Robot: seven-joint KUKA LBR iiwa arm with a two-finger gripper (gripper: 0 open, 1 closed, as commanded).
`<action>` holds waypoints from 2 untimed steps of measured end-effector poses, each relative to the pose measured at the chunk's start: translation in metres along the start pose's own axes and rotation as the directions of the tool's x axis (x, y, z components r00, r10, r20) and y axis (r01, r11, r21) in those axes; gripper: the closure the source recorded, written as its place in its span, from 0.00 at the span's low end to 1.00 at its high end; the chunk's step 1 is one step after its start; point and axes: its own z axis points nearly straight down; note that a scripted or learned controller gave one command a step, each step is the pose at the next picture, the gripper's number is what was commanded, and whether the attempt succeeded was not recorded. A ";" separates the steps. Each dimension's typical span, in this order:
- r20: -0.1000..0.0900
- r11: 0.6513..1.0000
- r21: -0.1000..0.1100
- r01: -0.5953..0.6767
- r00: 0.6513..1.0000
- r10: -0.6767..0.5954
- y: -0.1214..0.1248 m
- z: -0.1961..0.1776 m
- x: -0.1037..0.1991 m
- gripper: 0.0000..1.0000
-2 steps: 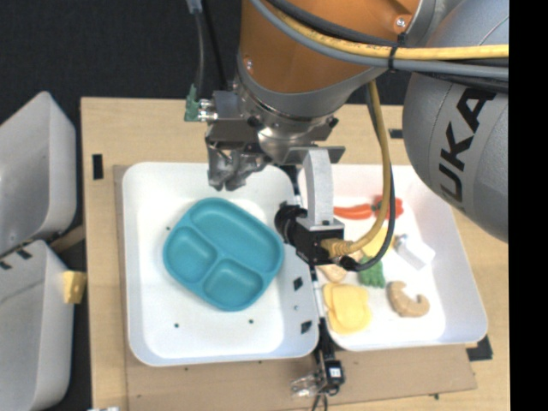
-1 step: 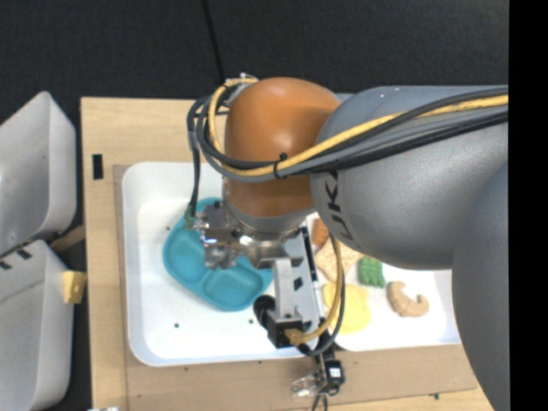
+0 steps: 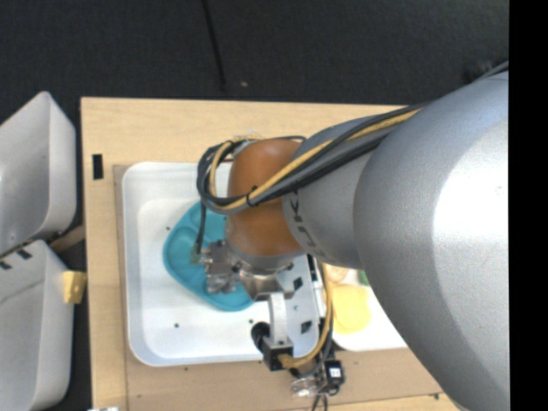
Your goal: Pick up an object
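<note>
Arm point(image 3: 411, 221) covers end effector over teal object point(image 3: 184, 251) (partly hidden).

A pale wooden counter point(image 3: 103, 255) is seen, on which a shallow white bin point(image 3: 141, 315) is set beside another point(image 3: 377, 339).

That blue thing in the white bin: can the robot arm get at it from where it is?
Probably yes. The arm hangs directly over the blue object in the left bin, with nothing lying between them.

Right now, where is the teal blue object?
The teal blue curved object lies in the left white bin, left of centre in the camera view, partly hidden under the arm's orange-banded wrist.
</note>
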 end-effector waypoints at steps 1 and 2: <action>-0.012 1.000 -0.031 0.007 1.000 -0.007 0.009 -0.305 -0.013 1.00; -0.004 1.000 -0.009 0.009 1.000 -0.009 -0.011 -0.252 -0.007 1.00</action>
